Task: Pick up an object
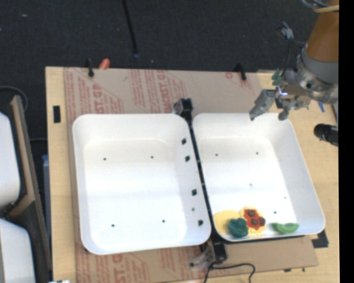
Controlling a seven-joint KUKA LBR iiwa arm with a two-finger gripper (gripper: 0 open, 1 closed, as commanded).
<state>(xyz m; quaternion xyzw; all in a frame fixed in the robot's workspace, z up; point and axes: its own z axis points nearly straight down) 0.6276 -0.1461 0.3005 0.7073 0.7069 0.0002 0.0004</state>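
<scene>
Several small objects lie along the near edge of the right bin (pixel 295 152): a yellow piece (pixel 224 220), a dark green lump (pixel 238 227), an orange and red flower-like piece (pixel 253 219) and a green leaf-shaped piece (pixel 285 227). My gripper (pixel 268 111) hangs over the far edge of the right bin, well away from those objects. Its two grey fingers (pixel 258 109) stand spread apart with nothing between them. The orange-banded arm (pixel 323 34) rises behind it at the upper right.
The left bin (pixel 88 158) sits beside the right one, with a black divider strip with clips (pixel 192 164) between them. Both rest on a cardboard sheet (pixel 135 90) on the bench. A white unit (pixel 3 164) stands at the far left.
</scene>
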